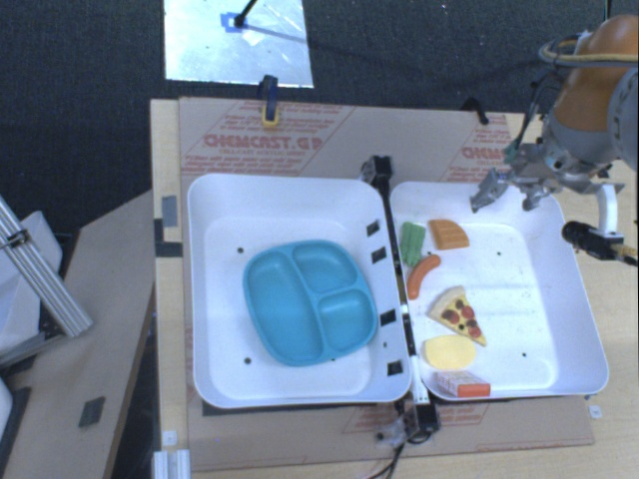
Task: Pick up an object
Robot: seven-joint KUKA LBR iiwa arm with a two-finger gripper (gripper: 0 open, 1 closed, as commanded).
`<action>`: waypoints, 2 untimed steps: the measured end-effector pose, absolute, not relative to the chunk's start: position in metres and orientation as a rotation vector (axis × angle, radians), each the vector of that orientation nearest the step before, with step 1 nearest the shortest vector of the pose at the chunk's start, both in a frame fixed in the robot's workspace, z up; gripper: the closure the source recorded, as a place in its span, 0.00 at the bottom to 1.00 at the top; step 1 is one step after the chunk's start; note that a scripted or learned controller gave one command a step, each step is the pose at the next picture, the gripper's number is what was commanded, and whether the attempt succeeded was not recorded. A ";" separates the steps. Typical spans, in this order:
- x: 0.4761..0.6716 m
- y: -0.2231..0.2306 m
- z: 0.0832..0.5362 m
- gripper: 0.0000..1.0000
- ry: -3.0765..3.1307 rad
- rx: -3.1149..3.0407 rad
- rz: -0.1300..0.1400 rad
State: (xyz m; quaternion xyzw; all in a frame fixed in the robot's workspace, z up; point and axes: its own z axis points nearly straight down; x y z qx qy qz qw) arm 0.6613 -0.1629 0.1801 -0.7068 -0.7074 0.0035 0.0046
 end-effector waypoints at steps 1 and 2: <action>0.664 -0.162 0.189 0.00 -2.226 -2.219 -0.002; 0.654 -0.164 0.138 0.00 -2.222 -2.219 0.002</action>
